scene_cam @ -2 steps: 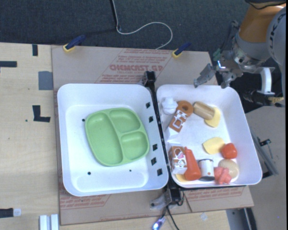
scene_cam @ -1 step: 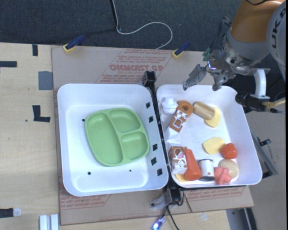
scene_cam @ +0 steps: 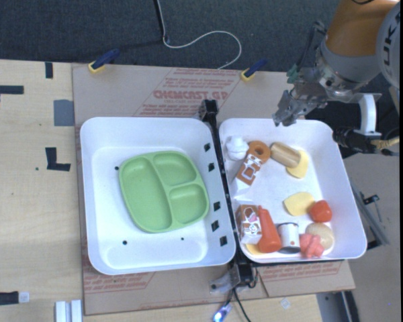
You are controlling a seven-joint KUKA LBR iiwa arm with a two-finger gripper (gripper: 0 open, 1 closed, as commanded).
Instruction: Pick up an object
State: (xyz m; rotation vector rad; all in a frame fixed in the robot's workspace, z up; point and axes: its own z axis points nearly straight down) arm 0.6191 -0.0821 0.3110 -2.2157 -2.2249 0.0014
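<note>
Dark carpet borders a wooden counter (scene_cam: 27, 200) carrying two white bins. Left bin (scene_cam: 97, 240) holds a green divided plate (scene_cam: 164, 190). Right bin (scene_cam: 346, 200) holds the candidate objects: a bread roll (scene_cam: 286, 155), a ring-shaped pastry (scene_cam: 258, 149), a red tomato (scene_cam: 320, 211) and other toy foods. Arm (scene_cam: 359, 39) poises the claw (scene_cam: 287, 113) above this bin's far rim, grasping nothing; whether it is released or clenched cannot be told. Step: approach. Next, by judgement: choose one item, centre over it, descend.
</note>
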